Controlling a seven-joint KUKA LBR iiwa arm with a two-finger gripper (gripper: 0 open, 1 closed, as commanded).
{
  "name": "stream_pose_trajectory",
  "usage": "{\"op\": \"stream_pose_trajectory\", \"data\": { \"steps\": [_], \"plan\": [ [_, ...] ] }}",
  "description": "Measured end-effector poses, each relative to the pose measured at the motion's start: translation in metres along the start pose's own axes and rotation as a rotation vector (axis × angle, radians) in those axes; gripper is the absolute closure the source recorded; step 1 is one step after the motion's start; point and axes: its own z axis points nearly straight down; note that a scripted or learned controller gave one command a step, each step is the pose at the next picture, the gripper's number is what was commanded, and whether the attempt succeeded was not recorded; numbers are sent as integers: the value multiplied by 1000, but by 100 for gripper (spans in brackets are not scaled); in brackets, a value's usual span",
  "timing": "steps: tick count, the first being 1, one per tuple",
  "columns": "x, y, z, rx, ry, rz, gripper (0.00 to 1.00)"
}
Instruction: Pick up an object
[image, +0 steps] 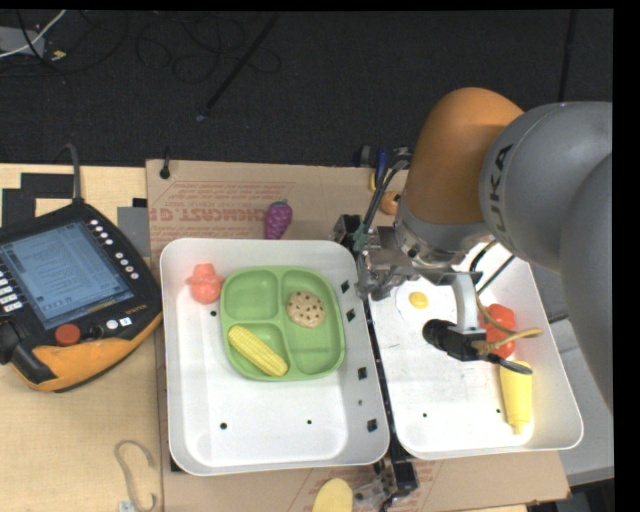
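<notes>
I logged the gripper (372, 268) at the right bin's (450, 405) ten o'clock corner, claw state indiscernible; approach step, I judged, next needing descent onto the nearby toy egg (418, 298).

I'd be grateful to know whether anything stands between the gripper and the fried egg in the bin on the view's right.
Nothing visible does. The gripper hangs at the inner edge of the right bin, and the fried egg lies just beside it on the bare bin floor. The yellow bottle lies further off, out of the way.
</notes>
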Motion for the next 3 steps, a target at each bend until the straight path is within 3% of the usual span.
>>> {"op": "stream_pose_trajectory", "data": {
  "steps": [1,3],
  "plan": [
    [6,9,0,-2,-2,4,100],
    [18,0,-4,1,-3,3,100]
  ]
}}
